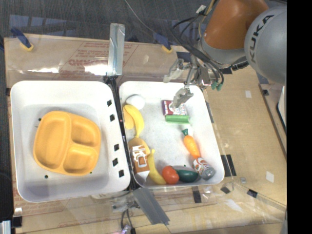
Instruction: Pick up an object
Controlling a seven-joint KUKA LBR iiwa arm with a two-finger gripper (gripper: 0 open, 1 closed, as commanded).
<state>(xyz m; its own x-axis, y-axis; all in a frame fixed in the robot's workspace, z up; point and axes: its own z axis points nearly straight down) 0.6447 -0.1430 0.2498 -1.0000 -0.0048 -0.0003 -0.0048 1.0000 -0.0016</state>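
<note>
While the gripper hangs over the right bin's far end, finger spread unreadable, the red-and-green box lies just below it. Descending squarely onto that box, clear of the carrot nearby, should suit best.

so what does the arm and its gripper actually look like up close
The arm is rounded grey metal with KUKA in dark letters on its casing and a broad orange band above the wrist. Black cables loop around the wrist. The gripper is small, bare silvery metal with slim fingers, plus small green and red bits at the wiring.
</note>
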